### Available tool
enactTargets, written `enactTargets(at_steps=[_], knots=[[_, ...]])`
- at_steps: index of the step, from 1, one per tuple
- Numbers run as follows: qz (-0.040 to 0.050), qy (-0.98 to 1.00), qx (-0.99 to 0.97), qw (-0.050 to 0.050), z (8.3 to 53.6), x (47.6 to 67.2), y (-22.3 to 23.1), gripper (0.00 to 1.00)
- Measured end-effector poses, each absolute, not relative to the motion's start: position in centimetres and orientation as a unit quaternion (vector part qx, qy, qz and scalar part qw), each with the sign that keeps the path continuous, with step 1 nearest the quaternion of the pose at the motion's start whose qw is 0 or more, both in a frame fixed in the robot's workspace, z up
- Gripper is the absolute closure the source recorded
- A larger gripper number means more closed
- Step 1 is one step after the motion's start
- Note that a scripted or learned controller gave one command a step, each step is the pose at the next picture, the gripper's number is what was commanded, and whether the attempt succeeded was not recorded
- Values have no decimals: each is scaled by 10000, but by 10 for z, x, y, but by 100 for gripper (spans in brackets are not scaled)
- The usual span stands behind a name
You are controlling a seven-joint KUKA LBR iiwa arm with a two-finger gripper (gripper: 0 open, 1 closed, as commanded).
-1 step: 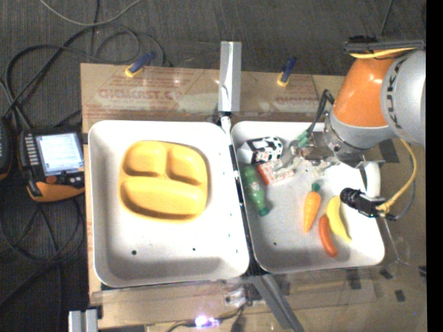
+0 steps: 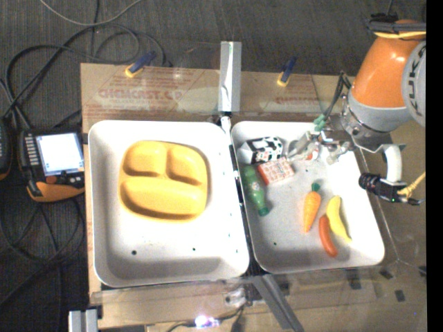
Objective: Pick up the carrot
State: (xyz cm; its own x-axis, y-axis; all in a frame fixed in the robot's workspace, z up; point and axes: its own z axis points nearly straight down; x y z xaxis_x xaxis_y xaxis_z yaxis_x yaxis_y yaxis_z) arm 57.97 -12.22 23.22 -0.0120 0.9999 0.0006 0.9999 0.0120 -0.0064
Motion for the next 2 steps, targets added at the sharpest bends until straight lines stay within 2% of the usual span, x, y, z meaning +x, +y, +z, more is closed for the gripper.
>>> enactTargets(at_steps=[1, 2], knots=[[22, -7152, -6989, 33, 145, 527, -172, 0], [-7, -7457, -6663, -38, 89, 557, -164, 0]])
